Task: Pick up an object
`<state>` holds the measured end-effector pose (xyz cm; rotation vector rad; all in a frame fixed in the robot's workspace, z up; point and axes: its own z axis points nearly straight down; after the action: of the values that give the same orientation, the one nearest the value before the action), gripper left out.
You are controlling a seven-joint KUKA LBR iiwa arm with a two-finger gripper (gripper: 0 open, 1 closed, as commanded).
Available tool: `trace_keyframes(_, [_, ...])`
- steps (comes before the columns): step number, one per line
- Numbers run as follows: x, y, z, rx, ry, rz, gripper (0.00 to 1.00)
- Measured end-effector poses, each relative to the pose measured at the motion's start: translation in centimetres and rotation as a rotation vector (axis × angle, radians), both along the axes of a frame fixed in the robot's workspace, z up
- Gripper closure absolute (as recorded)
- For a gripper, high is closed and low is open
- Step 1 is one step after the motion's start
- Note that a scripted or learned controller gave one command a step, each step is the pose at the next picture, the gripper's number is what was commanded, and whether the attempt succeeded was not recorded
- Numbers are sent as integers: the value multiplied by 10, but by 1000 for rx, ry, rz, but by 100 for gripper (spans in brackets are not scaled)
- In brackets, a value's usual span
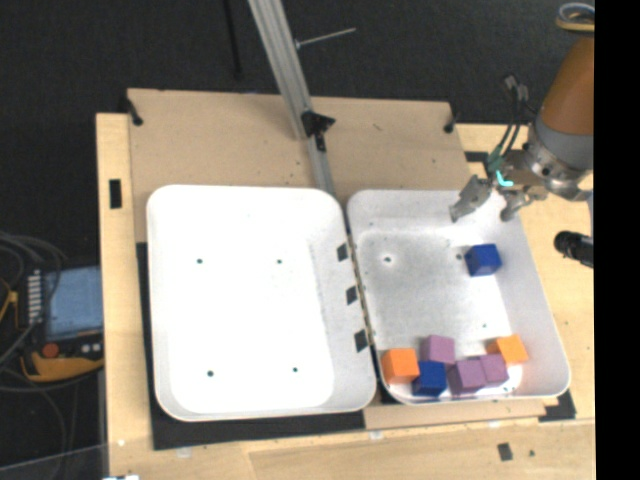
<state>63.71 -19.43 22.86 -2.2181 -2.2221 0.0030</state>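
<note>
Overhead, the grey arm with its orange band [572, 93] reaches in from the right, and its two-finger gripper [490, 200] hangs over the far right corner of the right-hand shallow white bin [420, 268]. Its two grey fingers [470, 201] stand spread apart with nothing between them. Just nearer than the gripper, apart from it, a small blue cube [483, 259] sits alone on the scuffed bin floor. Along the bin's near edge lies a cluster of blocks: an orange cube [402, 363] at the left, a darker blue cube [431, 378] touching it, a purple block [439, 349] just behind, two more purple cubes [477, 373] side by side, and a second orange cube [510, 348] at the right. Beside it, the left-hand white bin [250, 298] rests on the pale wooden bench [220, 128].
</note>
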Motion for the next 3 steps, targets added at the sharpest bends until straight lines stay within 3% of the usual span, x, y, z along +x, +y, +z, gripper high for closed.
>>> trace_keyframes(1, [1, 0, 2, -3, -3, 3, 0])
trace_keyframes(2, [-9, -3, -45, -2, 1, -2, 0])
trace_keyframes(3, [-10, -3, -101, -6, -10, -3, 0])
